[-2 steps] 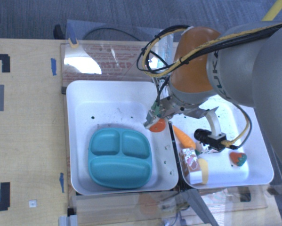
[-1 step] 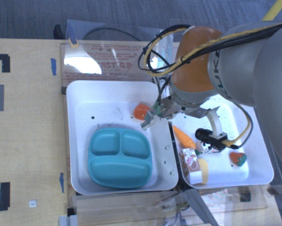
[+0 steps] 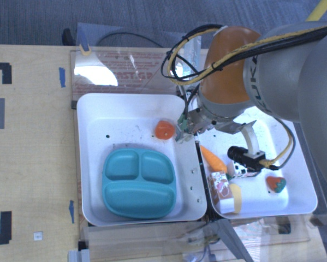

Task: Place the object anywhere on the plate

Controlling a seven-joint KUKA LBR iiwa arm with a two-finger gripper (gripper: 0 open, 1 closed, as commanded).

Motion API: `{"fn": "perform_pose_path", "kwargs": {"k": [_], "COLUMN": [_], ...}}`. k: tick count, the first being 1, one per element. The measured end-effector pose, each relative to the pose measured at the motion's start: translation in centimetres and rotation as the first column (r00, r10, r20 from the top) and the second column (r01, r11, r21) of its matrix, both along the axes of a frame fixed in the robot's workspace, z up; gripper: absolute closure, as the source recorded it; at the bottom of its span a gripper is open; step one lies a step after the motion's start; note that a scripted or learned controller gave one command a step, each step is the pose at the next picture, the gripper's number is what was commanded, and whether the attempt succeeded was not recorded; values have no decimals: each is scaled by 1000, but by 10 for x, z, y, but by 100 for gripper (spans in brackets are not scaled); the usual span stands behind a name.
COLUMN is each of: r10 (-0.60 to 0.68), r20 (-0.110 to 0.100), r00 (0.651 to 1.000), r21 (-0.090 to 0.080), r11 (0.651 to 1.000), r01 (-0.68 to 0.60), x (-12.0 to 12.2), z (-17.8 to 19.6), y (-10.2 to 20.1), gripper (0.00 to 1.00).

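- Orange round obj (image 3: 164, 130) lying in left bin (image 3: 92, 146), far-right part, apart from plate.
- Teal 3-compartment plate (image 3: 138, 183) near-centre of left bin.
- Gripper (image 3: 184, 130) just right of orange obj, low by the bins' divider; open/closed: can't tell.
- Right bin (image 3: 302, 201): carrot (image 3: 213, 158), cow toy (image 3: 238, 170), packaged snack (image 3: 222, 192), strawberry-like toy (image 3: 275, 184).

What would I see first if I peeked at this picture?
First, the big grey robot arm with its shiny orange band, reaching in from the right over the bins. Next, the bright teal plate in the left bin, with a small orange ball lying near it, close to the gripper.
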State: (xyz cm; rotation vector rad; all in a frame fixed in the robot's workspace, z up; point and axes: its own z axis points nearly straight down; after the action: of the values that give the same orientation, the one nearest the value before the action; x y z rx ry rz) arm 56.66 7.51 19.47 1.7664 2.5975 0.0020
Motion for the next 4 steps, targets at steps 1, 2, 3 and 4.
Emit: {"fn": "perform_pose_path", "kwargs": {"k": [1,2,3,4], "r10": [-51,-550,-394,-620], "r20": [-7,-8,2,1], "r00": [999,835,919,785], "r21": [0,-5,4,0], "r11": [999,835,919,785], "r01": [51,550,394,620], "x": [-49,-89,-53,-46], "z": [-25,-32,108,150], "y": [51,66,152,150], "gripper": [100,100,100,100]}}
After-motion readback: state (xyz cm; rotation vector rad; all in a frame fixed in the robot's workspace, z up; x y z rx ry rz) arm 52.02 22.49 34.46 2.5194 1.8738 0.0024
